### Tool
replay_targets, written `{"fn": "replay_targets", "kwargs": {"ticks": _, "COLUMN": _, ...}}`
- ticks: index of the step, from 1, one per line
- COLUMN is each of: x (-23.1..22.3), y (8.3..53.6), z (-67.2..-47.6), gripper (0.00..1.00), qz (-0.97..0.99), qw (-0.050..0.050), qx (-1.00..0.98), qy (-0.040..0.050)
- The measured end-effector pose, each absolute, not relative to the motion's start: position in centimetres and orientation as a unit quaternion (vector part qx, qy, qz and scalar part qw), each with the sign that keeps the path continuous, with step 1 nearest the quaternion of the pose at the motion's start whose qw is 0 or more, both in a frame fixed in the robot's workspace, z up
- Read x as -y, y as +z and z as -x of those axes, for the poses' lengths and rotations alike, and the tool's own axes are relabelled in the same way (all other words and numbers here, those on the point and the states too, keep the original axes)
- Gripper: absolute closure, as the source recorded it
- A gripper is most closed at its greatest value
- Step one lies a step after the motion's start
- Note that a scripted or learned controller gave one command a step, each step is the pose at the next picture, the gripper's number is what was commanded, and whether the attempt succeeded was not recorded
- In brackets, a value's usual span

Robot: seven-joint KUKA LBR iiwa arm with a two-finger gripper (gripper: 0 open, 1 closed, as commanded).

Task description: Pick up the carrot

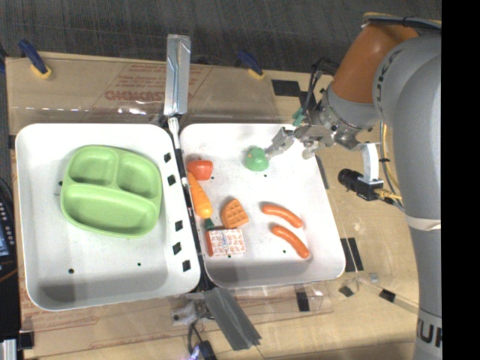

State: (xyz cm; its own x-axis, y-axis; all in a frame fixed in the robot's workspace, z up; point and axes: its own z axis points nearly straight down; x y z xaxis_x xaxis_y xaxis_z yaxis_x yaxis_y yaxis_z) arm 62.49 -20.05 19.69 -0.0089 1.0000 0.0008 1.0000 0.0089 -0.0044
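Carrot (199, 199): lies along the right bin's (319, 265) left wall, below a red toy tomato (200, 169). Gripper (294, 144): near the green toy (256, 158), well apart from the carrot; finger state cannot be told. Step: approach. Next move calls for travel left, then descent.

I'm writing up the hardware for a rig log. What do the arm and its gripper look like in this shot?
The arm is a thick, rounded grey body with a broad orange band above the wrist. Thin dark cables loop around the wrist. The two-finger gripper is slim, silvery metal, with a small teal-green detail near its base. A black cylindrical fitting sticks out beside the wrist.
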Motion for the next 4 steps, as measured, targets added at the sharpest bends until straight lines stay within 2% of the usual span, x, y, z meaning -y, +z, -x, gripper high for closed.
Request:
{"fn": "replay_targets", "kwargs": {"ticks": 1, "x": 14.8, "y": 14.4, "z": -57.3, "gripper": 0.0, "qz": 0.659, "qw": 0.002, "qx": 0.753, "qy": 0.0013}}
{"fn": "replay_targets", "kwargs": {"ticks": 2, "x": 9.4, "y": 12.5, "z": -53.1, "gripper": 0.0, "qz": 0.593, "qw": 0.002, "qx": 0.805, "qy": 0.0012}}
{"fn": "replay_targets", "kwargs": {"ticks": 3, "x": 12.9, "y": 9.1, "z": -54.3, "gripper": 0.0, "qz": 0.578, "qw": 0.001, "qx": 0.816, "qy": 0.0007}}
{"fn": "replay_targets", "kwargs": {"ticks": 4, "x": 21.1, "y": 13.1, "z": -56.8, "gripper": 0.0, "qz": 0.591, "qw": 0.0, "qx": 0.807, "qy": 0.0005}}
